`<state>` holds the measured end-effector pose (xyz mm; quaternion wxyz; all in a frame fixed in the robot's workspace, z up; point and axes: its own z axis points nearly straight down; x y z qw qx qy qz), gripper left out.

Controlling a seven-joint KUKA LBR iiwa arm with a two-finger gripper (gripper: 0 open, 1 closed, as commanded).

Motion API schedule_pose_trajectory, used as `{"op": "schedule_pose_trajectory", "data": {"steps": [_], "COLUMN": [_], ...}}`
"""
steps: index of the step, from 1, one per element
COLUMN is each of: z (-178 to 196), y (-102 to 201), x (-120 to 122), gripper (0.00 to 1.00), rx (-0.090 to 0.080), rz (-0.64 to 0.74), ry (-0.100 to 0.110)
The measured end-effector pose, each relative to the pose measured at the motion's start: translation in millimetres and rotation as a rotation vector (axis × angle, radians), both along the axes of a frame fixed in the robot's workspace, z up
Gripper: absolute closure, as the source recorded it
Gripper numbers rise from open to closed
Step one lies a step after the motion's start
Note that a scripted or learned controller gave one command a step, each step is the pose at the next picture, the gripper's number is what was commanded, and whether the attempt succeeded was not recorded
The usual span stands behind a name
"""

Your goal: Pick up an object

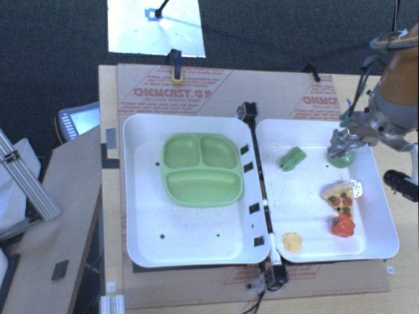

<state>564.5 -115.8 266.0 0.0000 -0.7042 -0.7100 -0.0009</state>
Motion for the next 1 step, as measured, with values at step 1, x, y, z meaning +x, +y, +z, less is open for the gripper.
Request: {"op": "schedule_pose_trajectory", "data": {"steps": [1], "z": [-16.0], "y": [58.5], "x": [-7.3], "gripper": [1.0], "rx": [0.001], "rz": [0.002], "ry": [0.0]}}
